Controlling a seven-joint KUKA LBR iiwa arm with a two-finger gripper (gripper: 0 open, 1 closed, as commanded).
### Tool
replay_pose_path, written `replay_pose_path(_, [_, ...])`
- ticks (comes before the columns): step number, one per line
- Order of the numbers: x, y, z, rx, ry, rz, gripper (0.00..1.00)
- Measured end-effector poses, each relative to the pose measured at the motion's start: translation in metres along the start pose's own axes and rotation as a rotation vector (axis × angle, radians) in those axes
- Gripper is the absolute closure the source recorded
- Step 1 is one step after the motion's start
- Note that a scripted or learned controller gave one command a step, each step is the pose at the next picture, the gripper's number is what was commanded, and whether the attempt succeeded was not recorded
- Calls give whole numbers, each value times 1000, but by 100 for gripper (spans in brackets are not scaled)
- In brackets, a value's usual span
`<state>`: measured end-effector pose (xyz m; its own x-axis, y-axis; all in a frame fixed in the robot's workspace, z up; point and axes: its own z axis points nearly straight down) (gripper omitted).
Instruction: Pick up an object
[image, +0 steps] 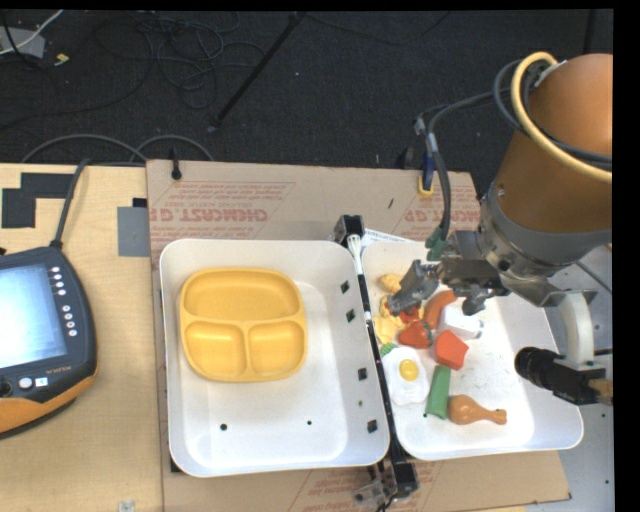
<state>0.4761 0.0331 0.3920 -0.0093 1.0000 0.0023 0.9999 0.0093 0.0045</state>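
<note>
My gripper (418, 288) hangs low over the upper left part of the right bin (540, 425), right above a pile of toy food. Under and beside it lie a red-orange piece (436, 306), a red tomato-like piece (414, 334) and a small yellow piece (392, 283). In front of them sit a red block (451, 349), a fried egg (407, 370), a green stick (438, 391) and a brown drumstick (476, 410). A white piece (464, 323) lies just right of the pile. The arm hides part of the pile.
The left bin (200, 420) holds a yellow divided plate (242, 324). A ridge with black clips (362, 330) separates the bins. A black cylinder (553, 373) sticks in over the right bin's right edge. A tablet-like pendant (35, 320) lies at far left on the bench.
</note>
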Motion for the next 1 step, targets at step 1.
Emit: replay_pose_path(1, [54, 1, -45, 2, -1, 3, 0])
